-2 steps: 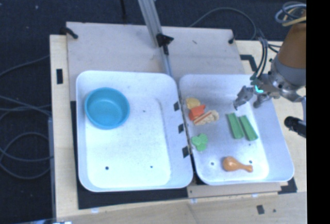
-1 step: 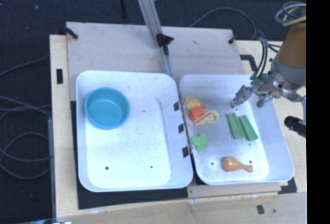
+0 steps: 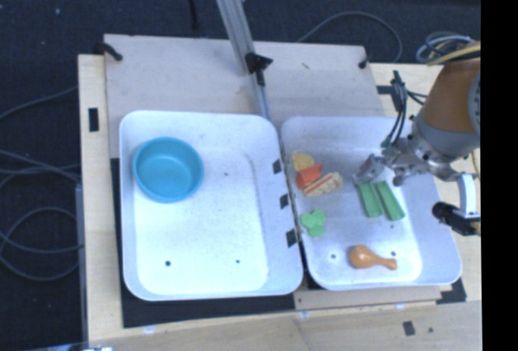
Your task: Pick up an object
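Observation:
In the right bin [image 3: 344, 135], my gripper [image 3: 385, 171] hangs open over the upper right part. Its fingertips stand just above the far ends of two green sticks [image 3: 380, 200], which lie side by side on the bin floor. Nothing is between the fingers. An orange drumstick-shaped toy [image 3: 371, 258] lies near the front of the bin. A small green piece [image 3: 313, 222] sits at the bin's left side. Above it, a yellow piece [image 3: 303, 161], a red-orange piece [image 3: 308, 175] and a tan wedge [image 3: 325, 184] are clustered together.
The left bin [image 3: 202, 260] holds a blue bowl [image 3: 167, 168] in its upper left corner. A slanted metal pole [image 3: 231, 2] rises behind the bins. Cables trail at the right near the arm's orange band [image 3: 453, 99].

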Controlling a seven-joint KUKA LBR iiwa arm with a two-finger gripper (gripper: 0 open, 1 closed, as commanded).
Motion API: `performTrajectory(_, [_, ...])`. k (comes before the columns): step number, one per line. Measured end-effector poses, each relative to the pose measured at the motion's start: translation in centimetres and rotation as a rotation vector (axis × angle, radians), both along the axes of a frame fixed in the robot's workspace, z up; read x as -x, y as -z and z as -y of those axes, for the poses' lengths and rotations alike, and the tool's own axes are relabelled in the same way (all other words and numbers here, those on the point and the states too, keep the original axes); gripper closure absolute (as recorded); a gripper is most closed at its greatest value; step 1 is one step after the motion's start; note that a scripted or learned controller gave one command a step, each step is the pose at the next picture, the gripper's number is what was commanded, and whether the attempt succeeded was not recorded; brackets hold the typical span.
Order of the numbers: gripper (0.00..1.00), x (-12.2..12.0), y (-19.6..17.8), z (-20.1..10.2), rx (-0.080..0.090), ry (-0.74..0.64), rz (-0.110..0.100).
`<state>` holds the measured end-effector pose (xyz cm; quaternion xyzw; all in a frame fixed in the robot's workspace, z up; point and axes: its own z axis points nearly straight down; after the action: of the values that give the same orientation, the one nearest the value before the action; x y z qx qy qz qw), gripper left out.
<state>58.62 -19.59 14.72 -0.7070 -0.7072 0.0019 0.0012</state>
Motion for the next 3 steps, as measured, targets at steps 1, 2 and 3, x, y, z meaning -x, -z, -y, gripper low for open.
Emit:
performTrajectory(1, [0.0,-0.1,4.6,0.2,0.005,0.0,0.009])
performTrajectory(2, [1.0,-0.4,3.1,0.4,0.006,0.002,0.016])
performTrajectory(3, [1.0,-0.3,-2.3,1.0,0.002,0.003,0.011])
